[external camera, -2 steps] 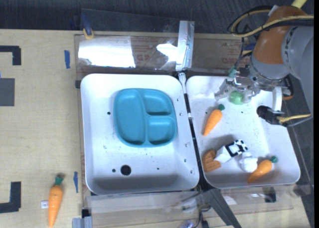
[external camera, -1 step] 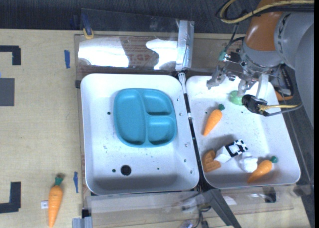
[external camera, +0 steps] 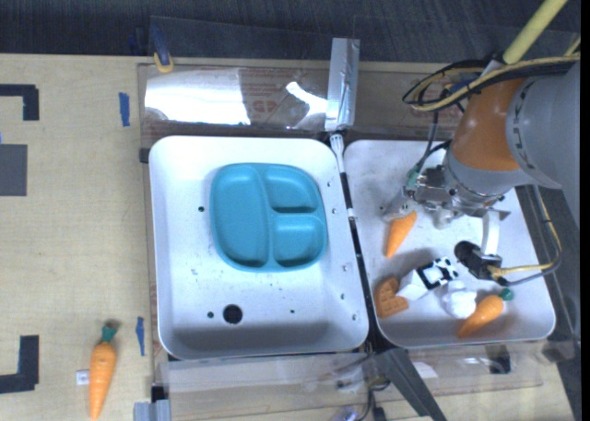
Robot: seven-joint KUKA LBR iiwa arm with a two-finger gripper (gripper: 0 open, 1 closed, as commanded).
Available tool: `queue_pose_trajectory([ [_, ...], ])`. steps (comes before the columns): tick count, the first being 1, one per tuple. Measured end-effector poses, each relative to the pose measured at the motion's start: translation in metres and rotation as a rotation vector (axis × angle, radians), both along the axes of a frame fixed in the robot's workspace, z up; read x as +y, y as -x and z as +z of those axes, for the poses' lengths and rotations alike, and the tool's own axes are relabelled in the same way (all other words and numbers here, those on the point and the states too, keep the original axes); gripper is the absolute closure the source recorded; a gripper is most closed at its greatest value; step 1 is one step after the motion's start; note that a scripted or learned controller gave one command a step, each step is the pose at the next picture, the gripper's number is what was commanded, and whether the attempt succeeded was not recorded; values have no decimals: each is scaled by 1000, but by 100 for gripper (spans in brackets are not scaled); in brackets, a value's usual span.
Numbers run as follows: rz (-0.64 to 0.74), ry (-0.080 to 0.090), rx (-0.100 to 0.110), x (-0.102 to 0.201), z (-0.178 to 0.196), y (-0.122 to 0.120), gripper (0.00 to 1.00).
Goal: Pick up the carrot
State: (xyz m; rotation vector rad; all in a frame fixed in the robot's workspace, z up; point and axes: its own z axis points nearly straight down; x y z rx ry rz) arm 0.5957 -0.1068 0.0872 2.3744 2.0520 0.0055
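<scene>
Now, you can check the scene point by point.

1. You see two white bins side by side on the bench: the left bin (external camera: 175, 318) and the right bin (external camera: 535, 318).
2. The arm (external camera: 544, 124) comes in from the right side of the view, and its orange band (external camera: 484, 138) is above the far part of the right bin.
3. The gripper (external camera: 431, 205) hangs over the upper middle of the right bin. You cannot tell from this view if it is open or closed.
4. The first carrot (external camera: 398, 232) lies in the right bin, tilted, with its thick end up towards the gripper. This end is just beside the gripper's left side, and you cannot tell if they touch. The view does not show the carrot being gripped.
5. The second carrot (external camera: 484, 313) lies near the front right corner of the same bin, touching a white object (external camera: 455, 300).
6. A black and white toy (external camera: 437, 274) and an orange biscuit-shaped piece (external camera: 388, 298) lie between the two carrots.
7. The left bin holds a blue divided plate (external camera: 267, 215), lying flat.
8. The third carrot (external camera: 101, 368) lies on the wooden bench (external camera: 64, 226), well apart from both bins, at the front left.
</scene>
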Motion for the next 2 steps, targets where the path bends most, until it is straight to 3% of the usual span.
queue_pose_trajectory([
  [1, -3, 1, -5, -1, 11, -1, 100],
  [2, -195, -2, -3, 58, 146, -23, 100],
])
